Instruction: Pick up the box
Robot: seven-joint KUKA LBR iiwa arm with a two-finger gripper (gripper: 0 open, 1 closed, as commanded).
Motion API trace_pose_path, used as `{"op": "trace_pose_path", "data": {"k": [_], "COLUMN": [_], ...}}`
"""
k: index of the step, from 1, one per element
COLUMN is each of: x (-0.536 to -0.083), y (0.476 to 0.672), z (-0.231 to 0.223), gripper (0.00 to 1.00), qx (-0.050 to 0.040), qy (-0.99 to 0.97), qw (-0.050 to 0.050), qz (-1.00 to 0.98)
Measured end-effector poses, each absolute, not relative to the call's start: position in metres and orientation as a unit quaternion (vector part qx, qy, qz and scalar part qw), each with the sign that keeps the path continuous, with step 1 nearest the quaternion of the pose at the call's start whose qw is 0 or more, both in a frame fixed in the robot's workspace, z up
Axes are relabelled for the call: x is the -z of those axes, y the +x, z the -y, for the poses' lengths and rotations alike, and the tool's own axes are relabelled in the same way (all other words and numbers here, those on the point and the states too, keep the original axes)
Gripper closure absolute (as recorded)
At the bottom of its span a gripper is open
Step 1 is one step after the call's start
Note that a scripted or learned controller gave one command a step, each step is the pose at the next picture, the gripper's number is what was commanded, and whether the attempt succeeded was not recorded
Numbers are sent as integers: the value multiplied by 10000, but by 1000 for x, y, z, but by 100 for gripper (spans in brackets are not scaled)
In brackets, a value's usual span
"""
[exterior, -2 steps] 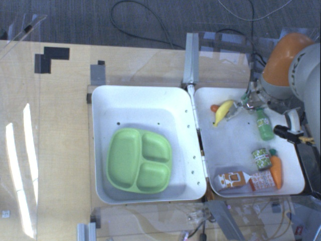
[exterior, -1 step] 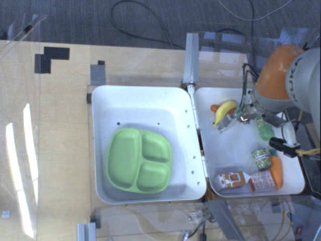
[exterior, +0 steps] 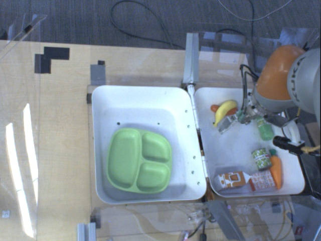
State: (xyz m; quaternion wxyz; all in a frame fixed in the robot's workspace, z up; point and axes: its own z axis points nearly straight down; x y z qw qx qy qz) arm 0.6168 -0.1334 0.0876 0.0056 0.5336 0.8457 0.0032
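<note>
Glossy cardboard, the flat rectangular box (exterior: 232,180) lies orange and white along the right bin's (exterior: 220,137) front; the gripper (exterior: 231,120) sits beside the banana (exterior: 224,111), grip unclear.

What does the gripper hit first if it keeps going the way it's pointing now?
Probably the banana. The gripper reaches leftward in the right bin, tip right beside the banana's lower end. Depth is unclear from above, so it may instead meet the bin floor. The box lies well off that line.

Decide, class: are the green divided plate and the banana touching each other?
Apart. The camera view shows the green divided plate lying in the left bin and the banana in the right bin, with both bins' walls between them.
</note>
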Motion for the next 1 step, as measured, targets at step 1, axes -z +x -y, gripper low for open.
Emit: {"op": "trace_pose_path", "data": {"k": [1], "x": [-86], "y": [664], "z": [149], "gripper": [0], "qx": [-10], "qy": [5399], "qw": [4], "qz": [-8417]}}
